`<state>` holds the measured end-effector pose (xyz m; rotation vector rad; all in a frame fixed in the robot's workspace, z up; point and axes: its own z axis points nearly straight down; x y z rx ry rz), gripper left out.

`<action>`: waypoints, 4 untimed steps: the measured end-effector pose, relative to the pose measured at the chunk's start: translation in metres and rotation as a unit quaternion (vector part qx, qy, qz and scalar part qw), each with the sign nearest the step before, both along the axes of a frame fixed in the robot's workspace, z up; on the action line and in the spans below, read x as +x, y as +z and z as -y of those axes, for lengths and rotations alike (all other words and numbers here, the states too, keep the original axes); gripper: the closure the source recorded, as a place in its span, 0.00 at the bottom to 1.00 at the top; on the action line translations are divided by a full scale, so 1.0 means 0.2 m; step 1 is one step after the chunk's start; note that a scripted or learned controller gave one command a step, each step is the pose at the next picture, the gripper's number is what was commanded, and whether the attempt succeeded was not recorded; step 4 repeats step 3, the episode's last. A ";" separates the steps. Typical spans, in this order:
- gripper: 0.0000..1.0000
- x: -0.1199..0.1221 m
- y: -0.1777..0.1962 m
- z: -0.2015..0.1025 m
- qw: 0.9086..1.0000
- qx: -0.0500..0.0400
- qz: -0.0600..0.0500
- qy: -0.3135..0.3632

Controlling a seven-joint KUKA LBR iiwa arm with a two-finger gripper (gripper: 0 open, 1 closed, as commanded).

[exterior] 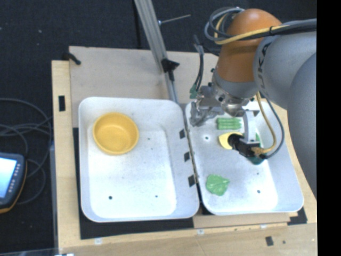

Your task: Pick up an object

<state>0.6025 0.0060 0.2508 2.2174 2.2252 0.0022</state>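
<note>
The end effector [202,111] is seen over the right bin [266,196] beside a green ridged block [229,124]; its grip cannot be told.

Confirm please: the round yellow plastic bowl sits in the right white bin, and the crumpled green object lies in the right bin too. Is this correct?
Not quite. The camera view shows the round yellow plastic bowl in the left white bin, not the right one. The rest holds: the crumpled green object lies in the right white bin.
</note>
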 end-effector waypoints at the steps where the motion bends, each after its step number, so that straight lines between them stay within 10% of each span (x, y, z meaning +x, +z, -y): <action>1: 1.00 0.15 -0.03 -0.21 1.000 0.000 0.000 0.000; 2: 1.00 0.21 -0.04 -0.40 1.000 0.000 0.000 -0.001; 3: 0.00 0.21 -0.04 -0.39 1.000 -0.001 0.000 -0.002; 4: 0.00 0.21 -0.04 -0.39 1.000 -0.001 0.000 -0.002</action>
